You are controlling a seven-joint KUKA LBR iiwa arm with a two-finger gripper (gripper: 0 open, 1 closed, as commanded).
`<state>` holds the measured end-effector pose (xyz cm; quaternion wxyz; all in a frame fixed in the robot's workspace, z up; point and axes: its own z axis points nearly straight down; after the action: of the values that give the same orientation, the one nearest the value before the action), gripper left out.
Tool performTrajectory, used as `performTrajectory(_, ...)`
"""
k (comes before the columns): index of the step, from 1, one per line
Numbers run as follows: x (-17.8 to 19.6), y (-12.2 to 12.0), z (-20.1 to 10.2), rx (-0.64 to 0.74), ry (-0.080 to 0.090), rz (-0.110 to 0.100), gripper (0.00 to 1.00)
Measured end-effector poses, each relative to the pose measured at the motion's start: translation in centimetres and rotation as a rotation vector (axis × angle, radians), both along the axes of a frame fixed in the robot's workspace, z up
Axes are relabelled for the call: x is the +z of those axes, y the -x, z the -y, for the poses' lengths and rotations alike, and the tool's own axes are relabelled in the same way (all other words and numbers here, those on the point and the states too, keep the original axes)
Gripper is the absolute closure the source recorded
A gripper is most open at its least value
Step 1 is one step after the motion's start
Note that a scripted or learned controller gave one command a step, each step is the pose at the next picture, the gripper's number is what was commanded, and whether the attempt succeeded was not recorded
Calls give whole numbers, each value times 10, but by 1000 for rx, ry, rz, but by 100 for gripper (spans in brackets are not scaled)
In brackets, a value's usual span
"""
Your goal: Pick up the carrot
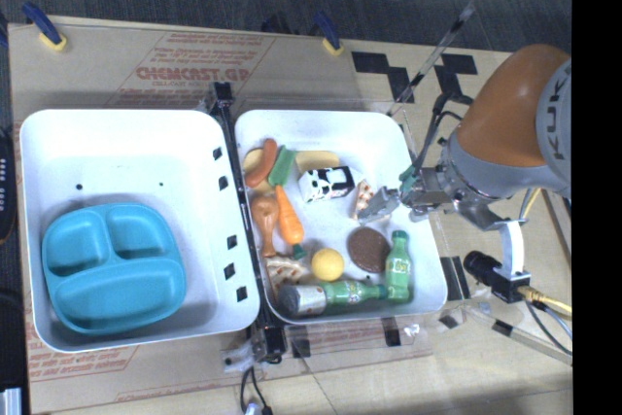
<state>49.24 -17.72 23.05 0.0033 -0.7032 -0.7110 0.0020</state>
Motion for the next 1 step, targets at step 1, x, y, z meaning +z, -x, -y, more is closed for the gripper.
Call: performTrajectory(1, -140, 15, -61, -100, -1, 2, 0)
